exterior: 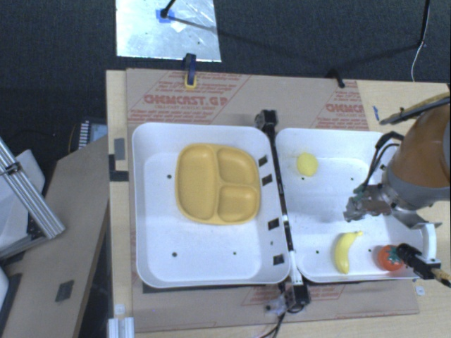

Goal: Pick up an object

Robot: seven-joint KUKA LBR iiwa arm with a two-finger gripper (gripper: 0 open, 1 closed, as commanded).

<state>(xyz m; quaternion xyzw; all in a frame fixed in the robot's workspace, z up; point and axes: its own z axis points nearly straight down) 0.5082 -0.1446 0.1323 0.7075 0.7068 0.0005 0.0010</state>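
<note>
In the right bin (331,143) lie a yellow banana (343,250) near the front wall, a small yellow ball (306,164) toward the back left, and an orange-red round object (388,258) at the front right. My gripper (359,210) hangs over the bin's middle right, just above and behind the banana's upper end. Nothing shows between its tips. The left bin (151,189) holds a yellow divided plate (216,183).
A black divider clamp (275,189) runs between the two bins. The arm's orange band (426,153) and grey wrist reach in from the right over the right bin's edge. Cardboard (204,97) lies under the bins.
</note>
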